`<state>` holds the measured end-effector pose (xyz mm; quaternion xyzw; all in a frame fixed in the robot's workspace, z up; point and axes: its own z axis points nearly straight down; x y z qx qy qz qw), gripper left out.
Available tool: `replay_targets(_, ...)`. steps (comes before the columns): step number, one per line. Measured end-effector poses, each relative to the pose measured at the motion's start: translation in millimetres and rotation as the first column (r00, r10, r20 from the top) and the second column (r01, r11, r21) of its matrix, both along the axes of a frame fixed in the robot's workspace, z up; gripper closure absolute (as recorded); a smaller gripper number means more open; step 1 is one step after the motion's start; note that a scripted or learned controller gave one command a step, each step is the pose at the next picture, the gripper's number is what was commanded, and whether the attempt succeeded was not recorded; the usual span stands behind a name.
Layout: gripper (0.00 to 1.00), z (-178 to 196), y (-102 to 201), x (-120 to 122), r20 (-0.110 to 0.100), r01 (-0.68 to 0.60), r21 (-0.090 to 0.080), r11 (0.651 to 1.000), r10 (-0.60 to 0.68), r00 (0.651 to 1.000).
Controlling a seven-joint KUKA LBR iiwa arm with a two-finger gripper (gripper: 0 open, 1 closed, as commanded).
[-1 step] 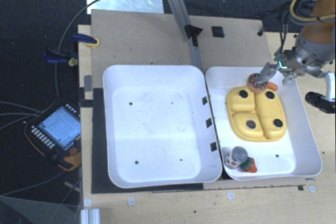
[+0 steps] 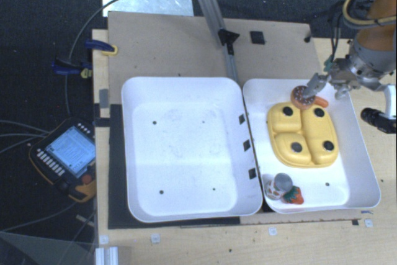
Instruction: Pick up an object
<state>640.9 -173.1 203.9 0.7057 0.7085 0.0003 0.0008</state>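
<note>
The arm enters from 3 o'clock, and the gripper is seen low over the right bin, at about 1 o'clock within it. Just below the fingertips, a small round brown object lies against the upper edge of the large yellow moulded piece, with a small orange item beside it. Whether the fingers are apart or together cannot be told from this slant, and nothing is shown clamped between them. The step in hand is judged to be the approach or descent onto the brown object. The next move calls for the fingers to be centred on it and closed before lifting. A grey-and-orange cluster rests at 7 o'clock in the same bin. The left bin holds no visible candidate. No brand, label or legible writing can be read; the pendant screen at 9 o'clock is too small.
</note>
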Motion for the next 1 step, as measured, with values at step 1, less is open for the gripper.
replay_targets(1, 0.0, -57.7, 6.8, 5.9, -0.003, -0.003, 0.001, 1.0, 0.003, 1.0)
